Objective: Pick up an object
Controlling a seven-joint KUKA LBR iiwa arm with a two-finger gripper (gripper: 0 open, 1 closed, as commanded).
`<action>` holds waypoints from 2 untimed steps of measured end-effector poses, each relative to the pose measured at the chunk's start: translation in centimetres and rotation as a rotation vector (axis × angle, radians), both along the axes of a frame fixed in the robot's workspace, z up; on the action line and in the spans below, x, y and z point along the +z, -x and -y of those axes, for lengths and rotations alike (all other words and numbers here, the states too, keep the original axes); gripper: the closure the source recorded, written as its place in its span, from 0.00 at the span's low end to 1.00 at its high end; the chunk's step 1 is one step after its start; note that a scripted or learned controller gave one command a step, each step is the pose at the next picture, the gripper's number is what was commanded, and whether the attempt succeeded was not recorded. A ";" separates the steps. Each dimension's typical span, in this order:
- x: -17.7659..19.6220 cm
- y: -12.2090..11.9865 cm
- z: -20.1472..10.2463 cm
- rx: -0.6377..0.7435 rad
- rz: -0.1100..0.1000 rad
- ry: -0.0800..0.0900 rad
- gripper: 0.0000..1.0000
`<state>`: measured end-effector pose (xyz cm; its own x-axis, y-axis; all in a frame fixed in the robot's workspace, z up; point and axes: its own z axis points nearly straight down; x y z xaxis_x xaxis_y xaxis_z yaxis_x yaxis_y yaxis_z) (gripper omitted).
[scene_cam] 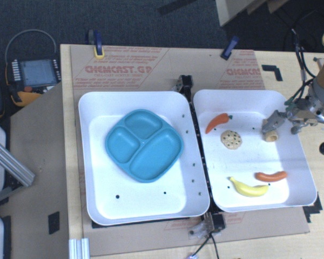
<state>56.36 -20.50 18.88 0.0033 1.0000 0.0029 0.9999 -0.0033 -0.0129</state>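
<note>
Approach step: gripper (pixel 272 125) hangs low over the right bin (pixel 243 99), finger state not discernible, a small tan object (pixel 270 137) directly beneath its tip; next move likely needs a straight descent and closure.

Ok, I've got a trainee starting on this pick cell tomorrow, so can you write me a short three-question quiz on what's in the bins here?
1. True or false: the blue divided plate lies in the same bin as the banana.
2. Multiple choice: which item lies nearest the gripper? A) the carrot B) the small tan piece C) the hot dog
3. Fill in: the round speckled item between the carrot and the banana is a ____.

Key: 1. False; the plate is alone in the left bin, the banana in the right bin. 2. B. 3. Cookie.
</note>
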 end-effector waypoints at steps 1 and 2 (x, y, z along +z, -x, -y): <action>0.7 -0.3 0.0 0.004 0.013 0.004 0.00; -3.6 -0.4 -0.4 0.004 0.007 0.001 0.00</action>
